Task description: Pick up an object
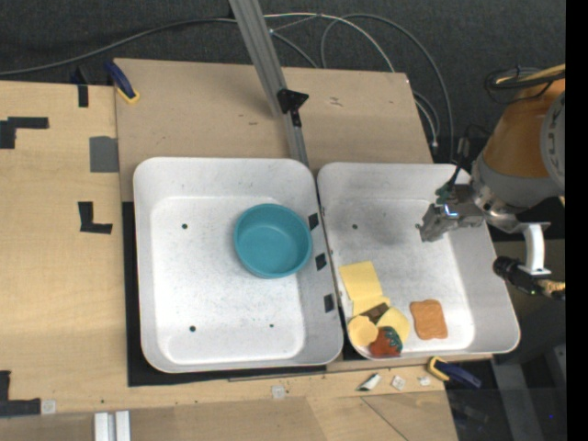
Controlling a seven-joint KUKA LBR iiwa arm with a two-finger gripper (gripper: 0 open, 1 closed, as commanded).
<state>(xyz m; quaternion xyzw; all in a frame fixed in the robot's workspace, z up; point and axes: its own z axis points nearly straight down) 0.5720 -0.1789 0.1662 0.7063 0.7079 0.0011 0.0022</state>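
A blue bowl (271, 240) sits upright in the left bin (175, 320). In the right bin (367, 191) lie a yellow sponge-like block (361, 285), a small cluster of yellow, red and dark pieces (379, 332) at the near edge, and an orange-brown bread-like piece (428, 320). My gripper (435, 227) hangs over the right side of the right bin, above and behind the bread-like piece, apart from all objects. Nothing shows between its fingers.
A grey metal pole (266, 62) slants up from between the bins at the back. Cables (367, 35) lie behind the bench. Blue-and-yellow clamps sit at the back left (122, 81) and near front right (452, 371).
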